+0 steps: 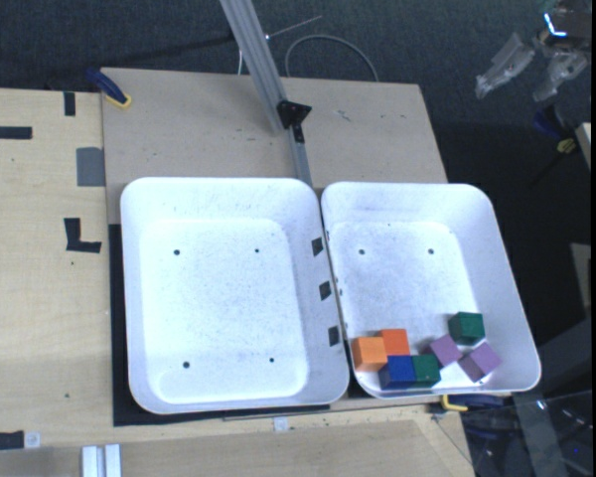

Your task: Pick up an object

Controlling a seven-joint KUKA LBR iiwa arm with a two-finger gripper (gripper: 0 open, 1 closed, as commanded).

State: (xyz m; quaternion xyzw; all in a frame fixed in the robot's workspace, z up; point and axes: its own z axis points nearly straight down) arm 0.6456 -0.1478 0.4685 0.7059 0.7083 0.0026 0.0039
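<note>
Right bin: shallow white plastic bin (497, 266) on the tan wooden worktop (358, 132); all the blocks sit bunched at its 6 o'clock edge.
Blocks: small orange cube (371, 351) touching a second orange block (394, 342); blue cube (400, 370) just beside a green cube (426, 369); two purple blocks (445, 350) and (480, 361); a dark green cube (467, 327) at the cluster's 2 o'clock.
Left bin: matching shallow white bin (139, 266), bare floor.
End effector: grey two-finger end effector (536, 53) at the view's 1 o'clock corner, well apart from both bins; blurred, cannot tell if released or clenched; nothing visibly grasped.
Step in hand: approach, not yet begun.
Technique (judgement): target the dark green cube, it has the most free space. Descend vertically with the approach line clear of the bin wall; neighbours touching the other blocks risk a blocked or double grasp.
</note>
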